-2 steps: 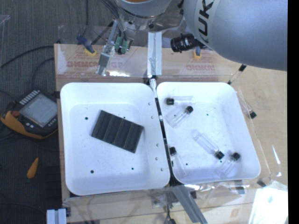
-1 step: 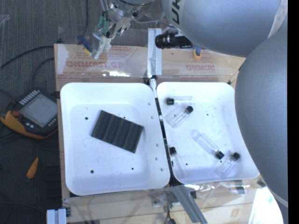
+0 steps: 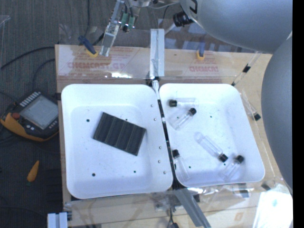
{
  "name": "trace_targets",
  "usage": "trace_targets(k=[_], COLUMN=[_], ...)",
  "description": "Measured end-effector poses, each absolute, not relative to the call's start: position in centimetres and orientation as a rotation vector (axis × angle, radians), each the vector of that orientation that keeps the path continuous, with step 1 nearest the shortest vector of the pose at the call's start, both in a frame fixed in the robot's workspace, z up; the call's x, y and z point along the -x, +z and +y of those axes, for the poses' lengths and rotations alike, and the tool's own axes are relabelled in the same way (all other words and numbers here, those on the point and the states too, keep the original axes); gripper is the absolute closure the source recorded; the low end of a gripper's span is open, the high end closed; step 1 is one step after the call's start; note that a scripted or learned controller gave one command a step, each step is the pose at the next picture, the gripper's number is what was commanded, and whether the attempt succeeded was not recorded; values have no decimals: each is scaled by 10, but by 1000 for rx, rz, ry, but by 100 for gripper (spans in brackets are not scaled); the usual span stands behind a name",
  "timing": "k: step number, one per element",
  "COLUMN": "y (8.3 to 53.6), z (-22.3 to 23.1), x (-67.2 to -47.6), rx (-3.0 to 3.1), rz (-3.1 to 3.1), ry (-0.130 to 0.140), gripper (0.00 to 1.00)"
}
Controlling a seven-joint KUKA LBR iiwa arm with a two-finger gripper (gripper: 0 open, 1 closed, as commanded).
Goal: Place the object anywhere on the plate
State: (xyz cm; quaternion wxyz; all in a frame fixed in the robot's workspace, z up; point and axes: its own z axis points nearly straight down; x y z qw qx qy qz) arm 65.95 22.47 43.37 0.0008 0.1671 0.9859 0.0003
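cam: fixed overhead | slanted down | both bins (image 3: 114,91) in frame | mid-range

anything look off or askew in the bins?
Mildly. The dark ribbed plate lies skewed in the left bin, not square to its walls. In the right bin, clear black-capped vials lie scattered on their sides at mixed angles. No spill or damage shows. The gripper sits above the bins' far edge.

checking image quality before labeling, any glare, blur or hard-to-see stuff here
Camera view: the arm looms close and soft-focused; the clear vials nearly vanish against the bright right bin; the dark ridged plate in the left bin reads sharply.
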Motion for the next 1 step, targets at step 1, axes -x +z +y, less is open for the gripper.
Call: trace_targets(k=[1], y=[434], z=[234], x=[-581], rx=[-382], rz=[3118], ry=[0], gripper=[100])
